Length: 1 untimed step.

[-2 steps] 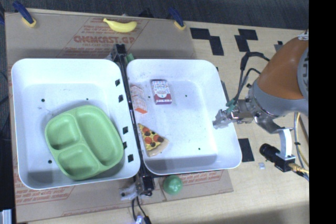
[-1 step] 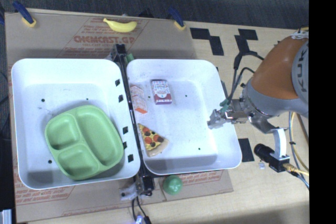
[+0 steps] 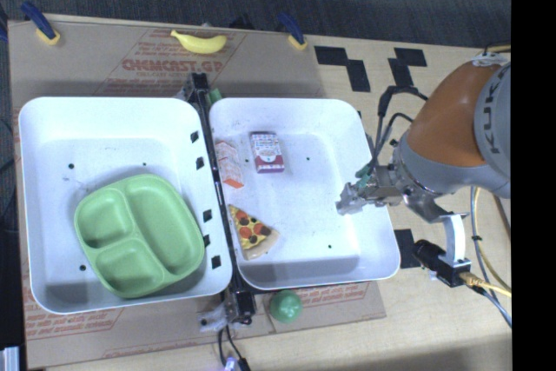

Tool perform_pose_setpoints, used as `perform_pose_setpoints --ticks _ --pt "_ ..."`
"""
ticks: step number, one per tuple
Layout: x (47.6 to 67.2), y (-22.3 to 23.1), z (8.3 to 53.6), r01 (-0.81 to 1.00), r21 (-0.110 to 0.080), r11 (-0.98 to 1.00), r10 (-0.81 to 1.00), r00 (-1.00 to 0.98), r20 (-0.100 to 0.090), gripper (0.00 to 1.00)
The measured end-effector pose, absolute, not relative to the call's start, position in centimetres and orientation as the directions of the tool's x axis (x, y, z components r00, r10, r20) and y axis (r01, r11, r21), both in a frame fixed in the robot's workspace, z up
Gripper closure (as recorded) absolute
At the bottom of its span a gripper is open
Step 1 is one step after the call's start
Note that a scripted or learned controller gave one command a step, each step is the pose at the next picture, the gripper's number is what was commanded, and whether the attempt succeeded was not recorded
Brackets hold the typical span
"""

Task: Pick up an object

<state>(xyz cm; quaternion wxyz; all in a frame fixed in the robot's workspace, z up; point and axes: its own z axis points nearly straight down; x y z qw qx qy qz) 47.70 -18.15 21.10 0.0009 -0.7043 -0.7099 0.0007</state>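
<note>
We see the gripper [image 3: 351, 199] hovering at the right bin's [image 3: 304, 267] right edge, well apart from the red box [image 3: 267, 152] and pizza slice [image 3: 251, 231]. We cannot tell its grasp state.

Printed in red on the cardboard sheet [image 3: 165, 65]: "CHEMCAST GP". On the arm [image 3: 460, 135], at right: "KU", cut off.

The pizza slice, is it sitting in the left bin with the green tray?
No, the pizza slice lies in the right bin, near its left wall, while the green tray sits alone in the left bin.
</note>
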Motion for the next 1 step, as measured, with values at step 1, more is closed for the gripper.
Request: perform_pose_setpoints --ticks 1 --pt "47.60 -17.83 19.08 1.000 -0.005 0.008 1.000 -0.008 0.001 1.00"
